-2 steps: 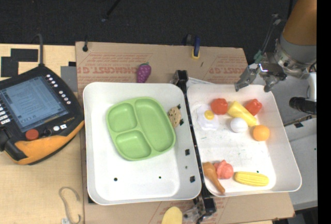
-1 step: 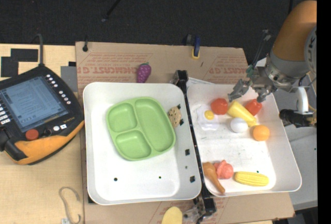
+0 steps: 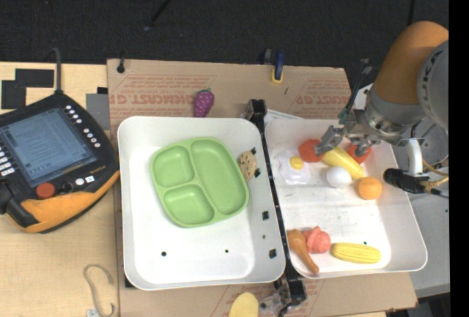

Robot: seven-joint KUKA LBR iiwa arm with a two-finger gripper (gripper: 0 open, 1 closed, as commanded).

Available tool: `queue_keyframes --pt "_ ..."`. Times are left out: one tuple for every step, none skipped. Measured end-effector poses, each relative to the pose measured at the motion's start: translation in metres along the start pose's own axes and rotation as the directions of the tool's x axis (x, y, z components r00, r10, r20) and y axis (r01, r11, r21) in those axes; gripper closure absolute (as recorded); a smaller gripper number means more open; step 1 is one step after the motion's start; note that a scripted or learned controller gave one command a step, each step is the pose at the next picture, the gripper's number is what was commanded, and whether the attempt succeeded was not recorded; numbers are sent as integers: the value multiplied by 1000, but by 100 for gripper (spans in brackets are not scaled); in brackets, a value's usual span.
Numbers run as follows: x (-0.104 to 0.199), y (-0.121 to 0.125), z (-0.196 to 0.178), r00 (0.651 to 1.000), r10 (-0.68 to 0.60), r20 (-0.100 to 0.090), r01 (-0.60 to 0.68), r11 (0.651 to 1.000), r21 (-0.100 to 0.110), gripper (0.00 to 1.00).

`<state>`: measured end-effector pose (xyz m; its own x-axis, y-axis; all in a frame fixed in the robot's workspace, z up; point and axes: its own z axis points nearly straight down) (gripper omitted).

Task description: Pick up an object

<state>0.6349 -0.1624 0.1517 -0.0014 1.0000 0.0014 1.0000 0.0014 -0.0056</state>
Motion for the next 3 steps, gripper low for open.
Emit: queue_keyframes --pt "-4 5 38 1000 0 8 0 1000 -12 0" --pt "-5 7 39 1000 1 6 -1 1000 -14 0" --pt "-6 8 27 1000 2 6 -2 1000 -17 100"
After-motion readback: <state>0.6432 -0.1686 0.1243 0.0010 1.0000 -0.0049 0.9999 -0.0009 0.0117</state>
